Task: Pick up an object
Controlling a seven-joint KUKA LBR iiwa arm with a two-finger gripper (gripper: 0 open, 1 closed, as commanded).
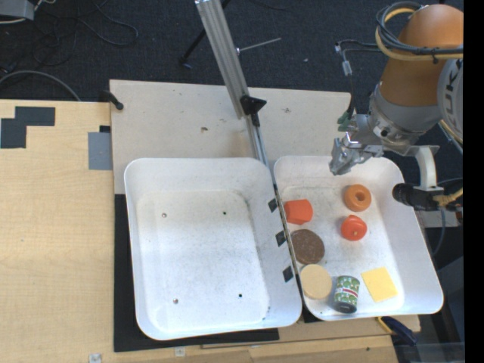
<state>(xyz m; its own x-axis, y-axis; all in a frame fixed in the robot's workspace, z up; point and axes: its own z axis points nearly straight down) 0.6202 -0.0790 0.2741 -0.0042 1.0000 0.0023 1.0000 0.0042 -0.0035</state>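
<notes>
**Operator:** Where are you, and what have you got?

**Arm:** My gripper point(346, 159) hangs over the far end of the right bin point(423, 278), with nothing between the fingers that I can see. Whether they are spread or closed I cannot tell from this angle; the tips blur together.

**Operator:** And the things to pick?

**Arm:** All in that right bin. Taking the orange ring point(357, 197) as my mark: it sits just below my gripper and slightly toward my arm's side. The small red piece point(353, 228) is just nearer the camera than the ring. The orange block point(299, 212) lies across the bin from the ring, by the divider. The brown disc point(307, 246), tan disc point(316, 281), little can point(346, 293) and yellow square point(380, 284) are farther toward the near end.

**Operator:** So which step?

**Arm:** I judge it the approach; nothing is grasped yet. The ring looks the closest candidate: I'd need to centre over it, then descend with my fingers straddling its rim.
</notes>
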